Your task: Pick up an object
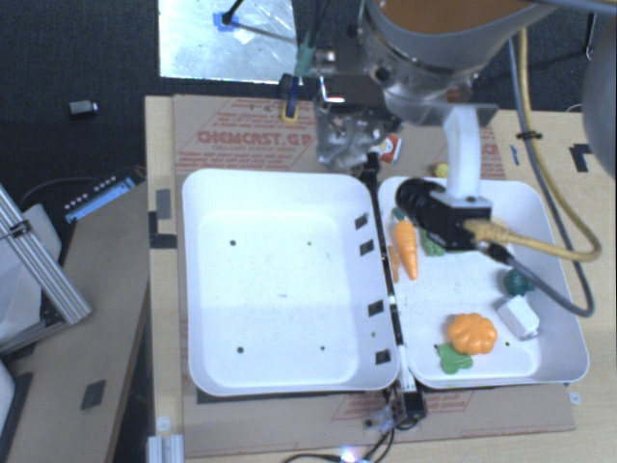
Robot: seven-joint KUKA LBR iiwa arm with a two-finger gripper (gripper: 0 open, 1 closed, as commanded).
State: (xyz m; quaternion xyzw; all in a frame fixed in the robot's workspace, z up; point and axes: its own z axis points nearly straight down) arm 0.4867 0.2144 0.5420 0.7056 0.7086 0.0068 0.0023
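Grey arm (434, 27) overhangs right bin (554, 220)'s far edge; carrot (406, 247) hugs the divider.

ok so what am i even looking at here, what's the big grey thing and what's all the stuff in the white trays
The big grey thing with the orange band is a robot arm, reaching in from the right of the picture. One camera, fixed above the bench, looks down at a slant. Near the end of the arm a white bracket carries a black unit with a yellow cable. The tool hangs over the far edge of the bins, too blurred to tell how it is set.

On the bench sit two shallow white bins side by side. The left bin has a speckled floor. The right bin holds small toys: an orange carrot, an orange pumpkin with a green piece beside it, a white block and a small teal object.

Its job is to pick up one of these objects. I cannot see anything in the tool.
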